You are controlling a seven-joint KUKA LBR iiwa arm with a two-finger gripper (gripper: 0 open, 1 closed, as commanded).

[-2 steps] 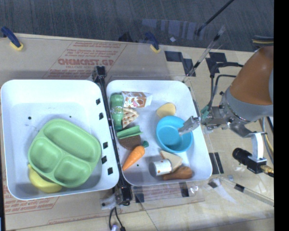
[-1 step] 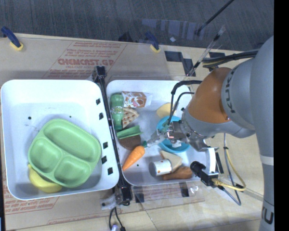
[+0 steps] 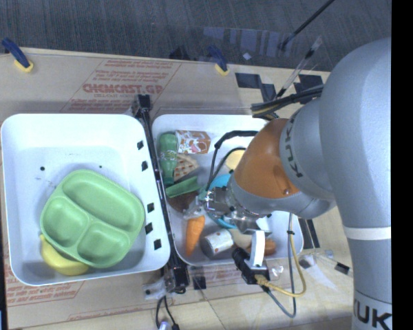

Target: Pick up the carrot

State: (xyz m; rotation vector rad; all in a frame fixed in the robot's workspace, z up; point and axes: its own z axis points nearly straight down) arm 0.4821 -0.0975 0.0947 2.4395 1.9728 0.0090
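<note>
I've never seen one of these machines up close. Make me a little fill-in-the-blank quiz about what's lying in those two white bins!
1. The carrot lies in the ____ bin as the camera sees it, near that bin's front edge.
2. The divided plate in the other bin is coloured ____.
3. The band above the arm's wrist is coloured ____.
4. Just right of the carrot lies a small ____ can.

Missing words: right; green; orange; silver
</note>
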